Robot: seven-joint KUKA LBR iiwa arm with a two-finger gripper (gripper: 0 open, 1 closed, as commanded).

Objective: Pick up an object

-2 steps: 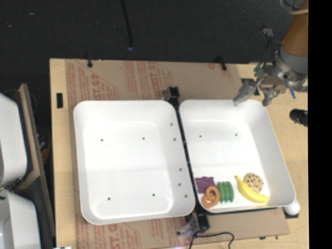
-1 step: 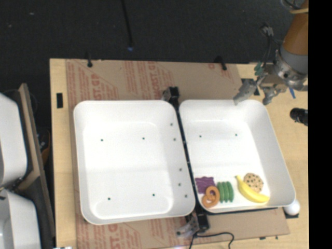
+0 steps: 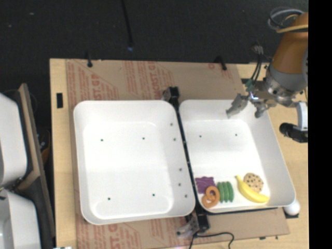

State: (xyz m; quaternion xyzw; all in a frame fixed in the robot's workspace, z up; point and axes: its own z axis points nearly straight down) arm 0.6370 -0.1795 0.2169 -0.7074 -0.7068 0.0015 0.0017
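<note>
While the arm (image 3: 290,56) reaches in over the far right corner of the right bin (image 3: 270,139), its gripper (image 3: 247,107) hangs above that bin's far rim with two grey fingers (image 3: 236,107) spread well apart and nothing between them. The arm's casing is smooth grey metal with a glossy orange band above the wrist. The right bin is a shallow white tray of smooth plastic with rounded corners; a few small dark dots mark its floor. All the objects lie in that bin's near end, well apart from the gripper. A yellow banana (image 3: 252,192), curved and smooth, lies near the near right corner, and a round tan cookie (image 3: 253,180) with dark specks touches it on the far side. Left of the banana lies a ribbed green piece (image 3: 225,191), then an orange ring-shaped pretzel (image 3: 211,196), with a lumpy purple piece (image 3: 205,182) just beyond it against the bin's left wall. The left bin (image 3: 83,154), of the same white plastic, adjoins the right bin, a black clip (image 3: 171,94) at the far end of their seam. Both rest on brown printed cardboard (image 3: 124,79) over a pale wooden bench (image 3: 59,139).
</note>
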